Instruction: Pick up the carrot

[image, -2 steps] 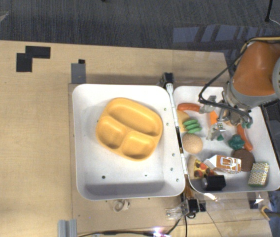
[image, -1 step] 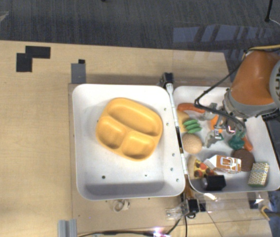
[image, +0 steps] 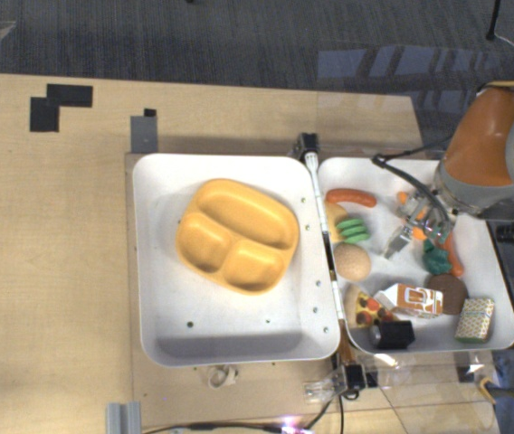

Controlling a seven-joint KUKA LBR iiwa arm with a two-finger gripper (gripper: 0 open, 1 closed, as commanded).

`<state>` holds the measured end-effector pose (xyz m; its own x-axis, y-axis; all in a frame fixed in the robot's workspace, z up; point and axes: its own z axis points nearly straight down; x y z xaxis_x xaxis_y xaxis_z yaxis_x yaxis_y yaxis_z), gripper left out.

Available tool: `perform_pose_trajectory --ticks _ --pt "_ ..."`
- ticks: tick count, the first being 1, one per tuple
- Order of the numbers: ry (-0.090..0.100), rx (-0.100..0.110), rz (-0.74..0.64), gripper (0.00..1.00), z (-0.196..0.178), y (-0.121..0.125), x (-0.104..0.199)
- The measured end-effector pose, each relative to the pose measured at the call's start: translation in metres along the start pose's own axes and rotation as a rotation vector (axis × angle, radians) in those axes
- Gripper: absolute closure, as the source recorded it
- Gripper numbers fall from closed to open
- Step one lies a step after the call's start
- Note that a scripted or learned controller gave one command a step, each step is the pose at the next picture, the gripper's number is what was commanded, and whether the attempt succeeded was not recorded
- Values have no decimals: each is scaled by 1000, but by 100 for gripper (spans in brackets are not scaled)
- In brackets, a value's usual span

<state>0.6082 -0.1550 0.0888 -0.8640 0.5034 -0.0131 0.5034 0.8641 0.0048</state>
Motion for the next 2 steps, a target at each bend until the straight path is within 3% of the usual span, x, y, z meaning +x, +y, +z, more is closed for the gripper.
perform_pose_trajectory --ticks 1,2 --pt "-12 -5 -8 100 -14 4 -3" --pt "-3 -1 -73 100 -76 2 27"
